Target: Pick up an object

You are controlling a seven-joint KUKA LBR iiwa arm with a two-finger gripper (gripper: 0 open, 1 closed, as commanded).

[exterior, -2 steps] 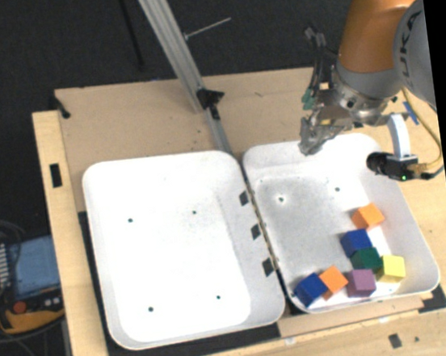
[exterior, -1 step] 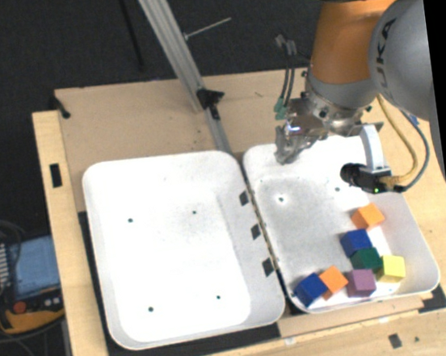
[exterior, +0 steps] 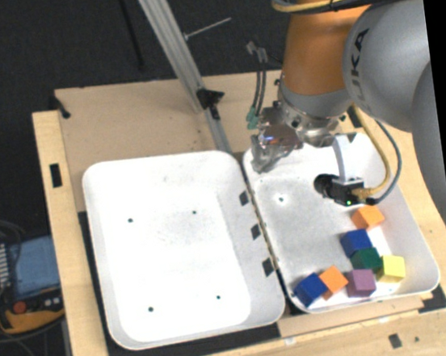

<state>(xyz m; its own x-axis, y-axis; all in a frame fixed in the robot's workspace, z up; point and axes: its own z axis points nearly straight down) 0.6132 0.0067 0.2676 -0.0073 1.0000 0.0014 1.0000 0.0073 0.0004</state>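
The arm [exterior: 368, 40] enters from the upper right of the frame, its orange band above the wrist, and angles down toward the upper left corner of the right bin [exterior: 308, 203]. The pincer [exterior: 268, 149] sits low over that corner, close to the bin's rim. Its opening width cannot be determined, and no object is visible in it.

The blocks lie well apart from the pincer, clustered in the lower right of the right bin: an orange block [exterior: 367, 216], a blue block [exterior: 355, 242], a green block [exterior: 368, 259], a yellow block [exterior: 393, 266], a purple block [exterior: 360, 281], a second orange block [exterior: 333, 280] and a second blue block [exterior: 310, 288]. The left bin [exterior: 175, 244] occupies the centre left of the worktop [exterior: 67, 234].
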